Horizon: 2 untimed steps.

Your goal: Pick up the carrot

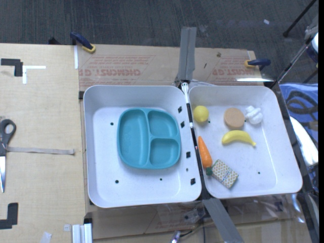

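Lying against the left wall of the right bin (pixel 283 151), at centre-right of the frame, the carrot (pixel 204 152) points its green end down. We see a patterned packet (pixel 224 173) just beside its lower end and a lemon (pixel 201 114) above it. Further right sit a banana (pixel 238 138), a round tan piece (pixel 234 118) and a small white object (pixel 253 115). The left bin (pixel 96 151) holds a teal divided tray (pixel 149 137). Scissors (pixel 5 135) rest on the surface (pixel 40 186) at far left. We cannot tell the state of the hand.
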Available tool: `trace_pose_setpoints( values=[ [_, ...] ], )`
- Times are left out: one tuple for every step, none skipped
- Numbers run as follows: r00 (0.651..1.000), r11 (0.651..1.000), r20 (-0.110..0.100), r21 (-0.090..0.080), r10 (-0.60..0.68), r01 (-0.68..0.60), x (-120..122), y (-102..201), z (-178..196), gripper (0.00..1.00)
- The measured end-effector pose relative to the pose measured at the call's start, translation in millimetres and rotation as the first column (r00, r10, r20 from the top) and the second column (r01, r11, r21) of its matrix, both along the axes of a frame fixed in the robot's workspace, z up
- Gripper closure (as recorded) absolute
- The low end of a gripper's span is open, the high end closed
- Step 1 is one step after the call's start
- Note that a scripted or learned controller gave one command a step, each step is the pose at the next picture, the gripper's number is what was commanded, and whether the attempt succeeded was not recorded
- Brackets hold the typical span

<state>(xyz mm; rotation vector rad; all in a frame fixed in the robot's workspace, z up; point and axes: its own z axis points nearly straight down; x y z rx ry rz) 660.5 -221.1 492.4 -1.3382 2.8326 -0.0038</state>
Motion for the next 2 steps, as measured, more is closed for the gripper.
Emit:
trace_pose_setpoints(
  values=[
    [0.888, 0.888, 0.0, -0.003, 0.459, -0.459, -0.1, 0.1, -0.2, 0.0],
    [0.649, 0.649, -0.001, -0.005, 0.761, -0.761, -0.1, 6.7, -0.4, 0.0]
  ],
)
